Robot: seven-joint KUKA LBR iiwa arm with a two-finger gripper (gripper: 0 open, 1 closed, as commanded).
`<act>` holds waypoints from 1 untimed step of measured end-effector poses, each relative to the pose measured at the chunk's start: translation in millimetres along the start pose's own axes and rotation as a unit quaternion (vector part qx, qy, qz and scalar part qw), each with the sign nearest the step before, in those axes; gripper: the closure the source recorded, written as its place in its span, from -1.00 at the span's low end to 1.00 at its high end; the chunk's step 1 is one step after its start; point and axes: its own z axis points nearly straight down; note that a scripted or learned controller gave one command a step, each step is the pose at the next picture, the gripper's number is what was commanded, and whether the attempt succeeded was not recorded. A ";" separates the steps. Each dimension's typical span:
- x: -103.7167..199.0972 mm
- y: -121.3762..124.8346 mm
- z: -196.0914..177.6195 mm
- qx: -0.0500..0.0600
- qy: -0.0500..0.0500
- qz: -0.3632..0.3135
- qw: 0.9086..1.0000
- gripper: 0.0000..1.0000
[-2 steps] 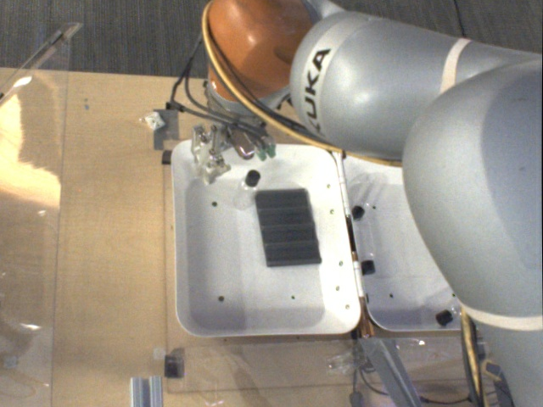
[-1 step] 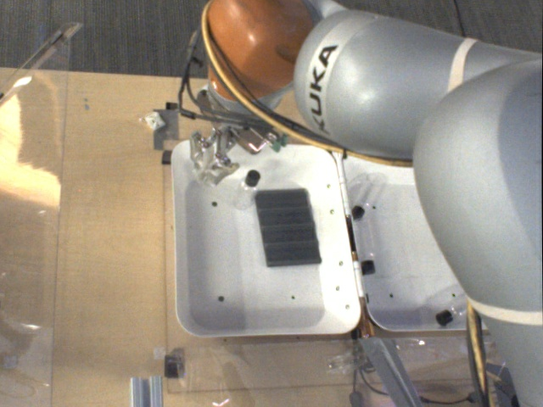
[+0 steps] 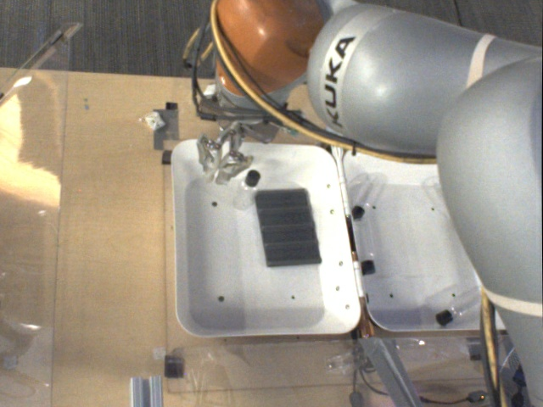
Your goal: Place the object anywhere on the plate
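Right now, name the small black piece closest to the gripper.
The black piece in the left bin, beside the gripper, off the ribbed dark plate's corner; the others lie in the right bin.

A single camera sits fixed above the table [image 3: 93,227], looking down at a slant toward its far edge, where dark floor [image 3: 127,7] shows. It is near enough that the left bin [image 3: 216,257] and right bin [image 3: 407,253] span the view. My arm [image 3: 399,83] enters from the right, looming large over my pincer [image 3: 222,155].
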 end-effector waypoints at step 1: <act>-2.1 -1.1 -13.6 0.002 -0.005 0.001 1.000 1.00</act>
